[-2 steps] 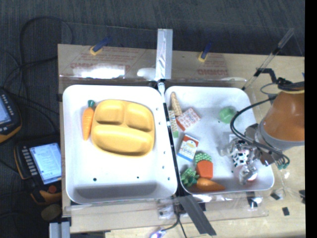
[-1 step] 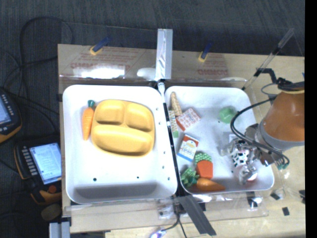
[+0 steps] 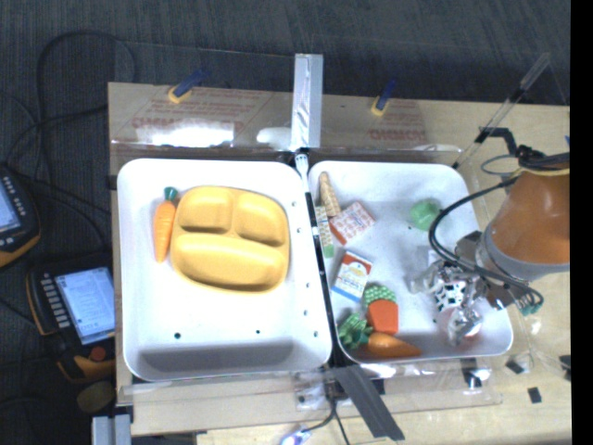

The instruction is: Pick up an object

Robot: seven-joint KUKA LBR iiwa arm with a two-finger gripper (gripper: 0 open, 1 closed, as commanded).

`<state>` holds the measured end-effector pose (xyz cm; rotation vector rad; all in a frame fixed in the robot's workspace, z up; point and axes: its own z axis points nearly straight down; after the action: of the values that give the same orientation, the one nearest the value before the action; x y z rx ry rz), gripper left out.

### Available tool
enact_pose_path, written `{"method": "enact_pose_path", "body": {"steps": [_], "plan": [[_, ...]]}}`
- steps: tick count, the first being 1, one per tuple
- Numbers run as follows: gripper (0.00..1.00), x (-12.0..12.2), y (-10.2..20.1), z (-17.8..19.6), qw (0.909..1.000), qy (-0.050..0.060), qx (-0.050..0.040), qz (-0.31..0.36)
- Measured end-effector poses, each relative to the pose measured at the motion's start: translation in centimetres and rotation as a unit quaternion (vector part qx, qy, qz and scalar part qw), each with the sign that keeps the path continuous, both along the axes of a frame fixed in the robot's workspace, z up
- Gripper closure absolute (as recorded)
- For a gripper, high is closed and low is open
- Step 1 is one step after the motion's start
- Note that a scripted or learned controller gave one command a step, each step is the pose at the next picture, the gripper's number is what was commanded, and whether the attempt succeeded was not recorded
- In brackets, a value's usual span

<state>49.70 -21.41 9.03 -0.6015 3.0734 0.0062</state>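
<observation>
Pincer (image 3: pixel 460 315) low in right bin (image 3: pixel 482 341), near-right corner; opening can't tell, nothing visibly held. Nearest target: toy carrot (image 3: pixel 391 345) by front wall. Likely light, rigid plastic, slippery; grab across thick middle.

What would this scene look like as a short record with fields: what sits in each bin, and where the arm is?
left bin: yellow divided tray; a toy carrot beside the tray's left edge
right bin: small cartons, green round item, a red-and-green toy, an orange carrot-like toy near the front wall
arm: reaches in from the right, orange band visible
tool: low over the right bin's right side
tool's hold: cannot tell
</observation>
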Motion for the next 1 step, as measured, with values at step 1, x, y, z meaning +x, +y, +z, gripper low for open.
{"method": "enact_pose_path", "body": {"steps": [1], "plan": [[0.00, 0.03, 0.08, -0.01, 0.9999, 0.000, -0.0013, -0.010]]}}
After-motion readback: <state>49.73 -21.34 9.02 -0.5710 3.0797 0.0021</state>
